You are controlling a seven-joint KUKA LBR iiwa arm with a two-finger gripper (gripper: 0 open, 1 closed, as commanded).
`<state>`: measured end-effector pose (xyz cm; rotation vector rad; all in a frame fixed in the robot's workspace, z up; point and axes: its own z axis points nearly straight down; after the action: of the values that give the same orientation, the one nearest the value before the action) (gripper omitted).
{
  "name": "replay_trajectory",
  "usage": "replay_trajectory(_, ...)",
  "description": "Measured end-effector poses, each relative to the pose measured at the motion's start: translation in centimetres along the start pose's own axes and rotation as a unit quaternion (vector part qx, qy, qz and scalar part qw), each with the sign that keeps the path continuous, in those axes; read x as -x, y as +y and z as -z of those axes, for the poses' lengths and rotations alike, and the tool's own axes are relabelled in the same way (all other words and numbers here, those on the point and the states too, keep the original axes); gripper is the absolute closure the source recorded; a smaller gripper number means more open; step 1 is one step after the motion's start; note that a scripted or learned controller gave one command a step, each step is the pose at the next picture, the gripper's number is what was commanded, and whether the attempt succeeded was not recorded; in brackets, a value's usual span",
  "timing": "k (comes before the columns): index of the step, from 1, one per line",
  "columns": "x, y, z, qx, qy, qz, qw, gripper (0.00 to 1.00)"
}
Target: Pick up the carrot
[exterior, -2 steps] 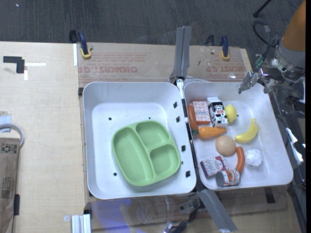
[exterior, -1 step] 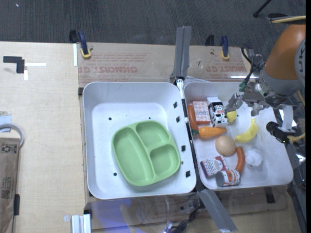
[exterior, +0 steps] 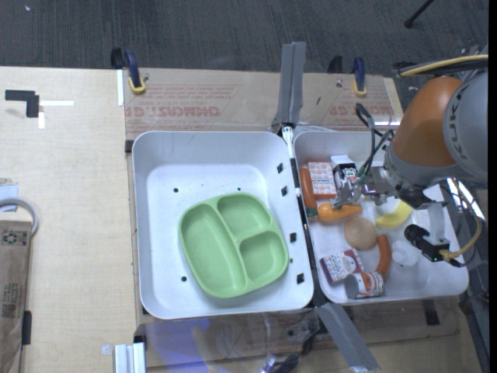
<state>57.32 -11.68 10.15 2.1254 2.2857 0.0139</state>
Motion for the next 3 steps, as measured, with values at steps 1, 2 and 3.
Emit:
replay_trajectory(1,-0.5,-3.6,-0.9,-0.010,0.006,0.103,0.9947,0.00)
replay_trajectory(2,-1.0,2.8,-1.0,-0.015,0.007,0.147,0.9890,0.00)
replay_trajectory(3,-1.0,3.0,0.0,-0.012,0.006,0.147,0.9891,1.00)
